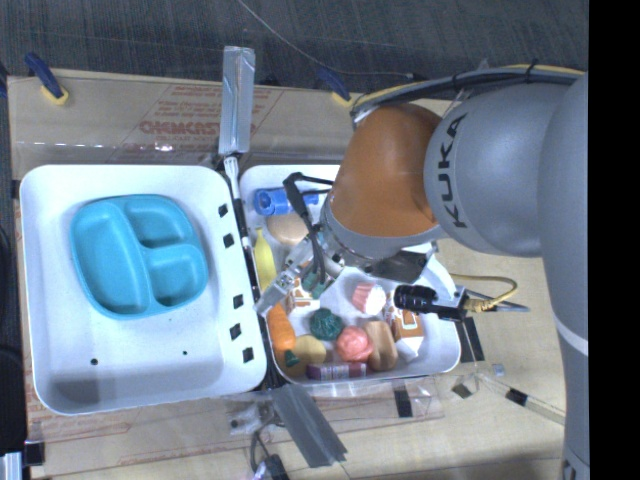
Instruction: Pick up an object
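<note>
- Left bin (40, 268), frame left: blue tray (140, 253) inside.
- Right bin (440, 353), centre: carrot (281, 328), green item (325, 324), pink ball (352, 344) along its lower part.
- Pincer (290, 286) low over the bin's left side; whether it grips anything cannot be told.

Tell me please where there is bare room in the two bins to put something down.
The left bin has bare floor along its front edge and in its near corners, around the blue tray. The right bin is crowded: the carrot, the pink ball and other toys lie tightly together under the arm.
</note>
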Robot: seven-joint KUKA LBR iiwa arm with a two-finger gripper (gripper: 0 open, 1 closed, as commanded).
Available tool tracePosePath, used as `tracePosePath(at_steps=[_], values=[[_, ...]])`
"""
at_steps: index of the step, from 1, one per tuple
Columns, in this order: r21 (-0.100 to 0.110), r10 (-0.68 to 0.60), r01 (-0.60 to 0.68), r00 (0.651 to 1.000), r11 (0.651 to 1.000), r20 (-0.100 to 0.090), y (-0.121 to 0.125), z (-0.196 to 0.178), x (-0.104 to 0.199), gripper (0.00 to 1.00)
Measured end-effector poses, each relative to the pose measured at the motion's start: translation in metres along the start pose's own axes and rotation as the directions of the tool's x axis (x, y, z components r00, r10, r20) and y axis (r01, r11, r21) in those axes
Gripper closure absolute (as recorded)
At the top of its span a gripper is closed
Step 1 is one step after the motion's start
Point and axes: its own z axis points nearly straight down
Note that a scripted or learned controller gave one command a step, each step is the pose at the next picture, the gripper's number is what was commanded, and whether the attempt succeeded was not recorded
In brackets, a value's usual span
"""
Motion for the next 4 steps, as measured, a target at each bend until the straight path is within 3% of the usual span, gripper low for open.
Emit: tracePosePath(at_steps=[1,2,3,4], values=[[0.000,-0.431,0.431,0.902,0.902,0.000,-0.018,0.000,0.029,0.00],[0.002,-0.877,0.877,0.480,0.480,0.007,0.001,-0.001,-0.005,0.00],[0.001,-0.795,0.795,0.606,0.606,0.001,-0.079,0.048,-0.048,0.00],[0.000,-0.716,0.716,0.698,0.698,0.005,-0.029,0.050,-0.106,0.00]])
